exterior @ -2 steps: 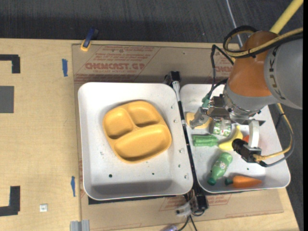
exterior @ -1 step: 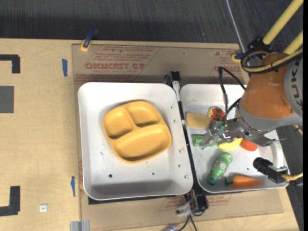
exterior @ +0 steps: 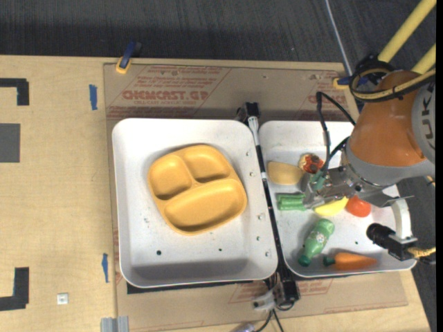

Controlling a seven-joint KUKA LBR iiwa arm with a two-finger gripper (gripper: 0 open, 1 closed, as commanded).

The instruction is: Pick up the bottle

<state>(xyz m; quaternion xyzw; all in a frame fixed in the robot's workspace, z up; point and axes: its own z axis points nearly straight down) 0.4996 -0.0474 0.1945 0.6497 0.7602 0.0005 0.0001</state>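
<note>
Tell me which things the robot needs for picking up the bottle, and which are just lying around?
Needed: green bottle, the hand.

Lying around: yellow plate, carrot, tan toy food, green stick, red piece.

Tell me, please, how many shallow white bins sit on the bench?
2: the left shallow white bin holds a yellow divided plate; the right shallow white bin holds toy items. None seems hidden.

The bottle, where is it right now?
In the camera view, the green bottle lies tilted in the right bin, near its front edge, left of the carrot and just below the claw.
</note>
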